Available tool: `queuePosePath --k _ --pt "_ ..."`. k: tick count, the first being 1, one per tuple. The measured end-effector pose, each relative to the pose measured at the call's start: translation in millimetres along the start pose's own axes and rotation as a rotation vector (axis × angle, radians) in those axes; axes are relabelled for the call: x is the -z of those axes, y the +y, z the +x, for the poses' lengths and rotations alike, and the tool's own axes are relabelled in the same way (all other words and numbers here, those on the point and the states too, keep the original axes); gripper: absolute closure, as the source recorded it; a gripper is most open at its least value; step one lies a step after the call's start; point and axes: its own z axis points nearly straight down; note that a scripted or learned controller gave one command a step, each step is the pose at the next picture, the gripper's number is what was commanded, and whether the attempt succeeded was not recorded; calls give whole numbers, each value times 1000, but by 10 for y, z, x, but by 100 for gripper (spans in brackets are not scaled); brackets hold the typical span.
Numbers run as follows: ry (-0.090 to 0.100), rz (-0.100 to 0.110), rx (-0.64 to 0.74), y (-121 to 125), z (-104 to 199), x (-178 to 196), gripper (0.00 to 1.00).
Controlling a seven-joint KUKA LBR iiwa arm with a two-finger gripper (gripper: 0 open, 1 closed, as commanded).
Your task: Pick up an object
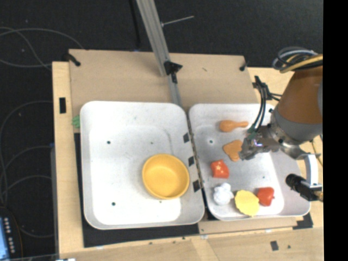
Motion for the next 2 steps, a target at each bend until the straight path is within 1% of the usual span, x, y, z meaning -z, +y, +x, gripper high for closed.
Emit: queuePosePath --k 1,2 --pt "1 3 1 16 -7 206 100" --pt "3 4 4 70 444 218 100"
